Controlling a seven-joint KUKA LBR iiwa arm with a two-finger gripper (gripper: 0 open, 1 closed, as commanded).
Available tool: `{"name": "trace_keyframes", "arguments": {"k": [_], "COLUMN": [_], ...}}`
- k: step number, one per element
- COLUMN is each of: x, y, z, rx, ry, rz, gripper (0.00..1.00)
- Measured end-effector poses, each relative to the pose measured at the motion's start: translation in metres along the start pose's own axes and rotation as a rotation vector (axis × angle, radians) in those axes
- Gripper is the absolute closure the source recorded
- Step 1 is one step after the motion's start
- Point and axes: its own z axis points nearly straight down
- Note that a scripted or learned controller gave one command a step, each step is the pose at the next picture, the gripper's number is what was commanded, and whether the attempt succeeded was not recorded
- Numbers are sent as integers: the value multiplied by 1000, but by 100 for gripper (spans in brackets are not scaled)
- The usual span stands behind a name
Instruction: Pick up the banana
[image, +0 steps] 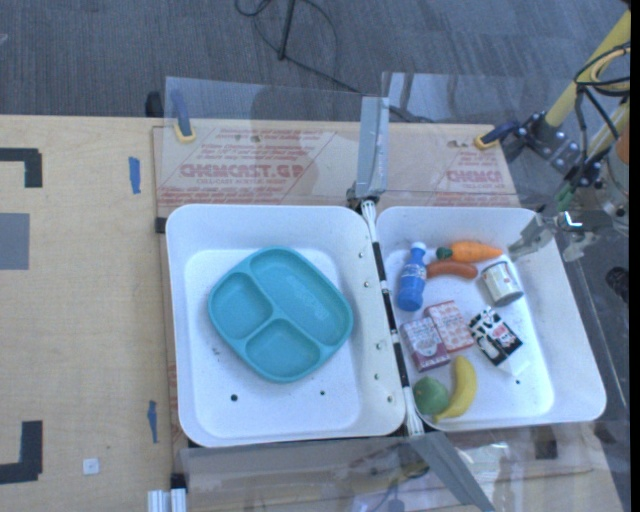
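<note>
The yellow banana (462, 388) lies curved near the front edge of the right bin (570, 390), touching a green round fruit (431, 394) on its left. My gripper (531, 240) hangs over the far right rim of that bin, close to a silver tin can (500, 282). It is well away from the banana, which lies toward the front. Nothing is seen held in it.
The right bin also holds a blue bottle (411, 279), an orange carrot (473, 250), a red-brown sausage (452, 268), two red packets (438, 335) and a black-and-white carton (496, 336). A teal divided plate (280, 313) lies in the left bin (190, 300).
</note>
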Motion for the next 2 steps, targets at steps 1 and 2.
{"name": "trace_keyframes", "arguments": {"k": [1, 2], "x": [17, 87], "y": [-55, -102], "z": [125, 92], "rx": [0, 2], "ry": [0, 1], "rz": [-67, -174], "gripper": [0, 0]}}
